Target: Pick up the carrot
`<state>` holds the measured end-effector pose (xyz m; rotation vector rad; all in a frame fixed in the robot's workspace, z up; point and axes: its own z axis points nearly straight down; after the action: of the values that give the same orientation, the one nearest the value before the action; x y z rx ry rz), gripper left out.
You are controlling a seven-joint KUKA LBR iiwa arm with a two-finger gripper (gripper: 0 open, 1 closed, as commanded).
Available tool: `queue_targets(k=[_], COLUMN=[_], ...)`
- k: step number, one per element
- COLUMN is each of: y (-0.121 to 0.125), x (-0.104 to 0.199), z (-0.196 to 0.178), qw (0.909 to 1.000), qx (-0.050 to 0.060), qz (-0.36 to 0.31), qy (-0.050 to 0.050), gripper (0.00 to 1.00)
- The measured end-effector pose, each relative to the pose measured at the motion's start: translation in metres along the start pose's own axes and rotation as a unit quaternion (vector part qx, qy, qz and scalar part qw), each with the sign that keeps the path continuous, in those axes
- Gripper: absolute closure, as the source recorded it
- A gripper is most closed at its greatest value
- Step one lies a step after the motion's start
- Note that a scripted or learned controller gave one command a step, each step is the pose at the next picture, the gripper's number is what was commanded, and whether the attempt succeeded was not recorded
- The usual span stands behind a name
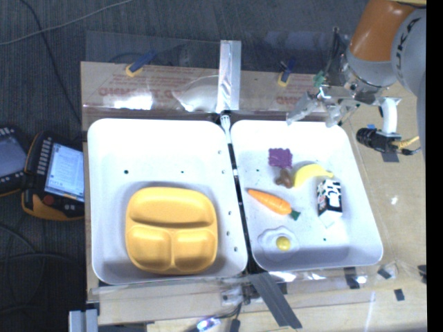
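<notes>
The carrot (270, 201) is orange with a small green end and lies flat near the left wall of the right bin (360, 206), pointing down-right. My gripper (317, 113) hangs over that bin's far rim, well above and to the right of the carrot. Its fingers (299, 111) are spread open with nothing between them.
Around the carrot lie a purple piece (280, 158), a brown piece (284, 178), a banana (310, 173), a black-and-white carton (330, 196) and a fried egg (277, 241). A yellow divided tray (172, 228) sits in the left bin (111, 151). A pendant (55, 175) rests off the bench at left.
</notes>
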<state>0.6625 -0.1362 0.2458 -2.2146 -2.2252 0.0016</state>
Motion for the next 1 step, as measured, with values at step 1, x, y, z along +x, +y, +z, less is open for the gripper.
queue_targets(k=[1], y=[-0.0728], x=[0.0308], z=[0.1048], qw=[1.0], qx=[0.001], qz=[-0.009], qy=[0.0], gripper=[0.0])
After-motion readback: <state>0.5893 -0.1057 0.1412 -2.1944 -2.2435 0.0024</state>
